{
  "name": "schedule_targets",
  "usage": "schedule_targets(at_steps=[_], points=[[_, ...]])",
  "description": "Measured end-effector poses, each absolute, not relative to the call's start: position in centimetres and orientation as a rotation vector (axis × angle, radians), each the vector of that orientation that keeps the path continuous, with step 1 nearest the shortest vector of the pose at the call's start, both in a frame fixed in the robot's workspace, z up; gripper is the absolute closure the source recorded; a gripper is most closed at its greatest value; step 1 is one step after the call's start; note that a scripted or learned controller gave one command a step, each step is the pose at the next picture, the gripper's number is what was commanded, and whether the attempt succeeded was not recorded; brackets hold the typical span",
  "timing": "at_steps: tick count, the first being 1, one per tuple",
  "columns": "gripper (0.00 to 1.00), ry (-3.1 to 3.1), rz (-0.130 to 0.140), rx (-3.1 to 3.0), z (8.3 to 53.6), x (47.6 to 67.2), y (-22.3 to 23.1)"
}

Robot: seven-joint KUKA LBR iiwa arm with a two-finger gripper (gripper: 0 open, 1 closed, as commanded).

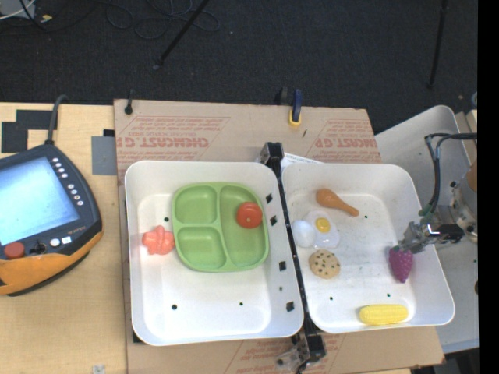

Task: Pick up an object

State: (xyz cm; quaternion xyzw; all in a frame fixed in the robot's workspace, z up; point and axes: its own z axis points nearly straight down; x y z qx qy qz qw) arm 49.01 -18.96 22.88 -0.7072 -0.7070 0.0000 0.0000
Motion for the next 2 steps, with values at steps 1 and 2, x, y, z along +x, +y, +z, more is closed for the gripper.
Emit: schedule_targets(at_steps=[1,2], points=[[1.0,-2.224,0.0,-2.216,23.4,51.7,-14.0],[1.0,-2.223,0.0,-2.218,24.1,55.2,-9.9]])
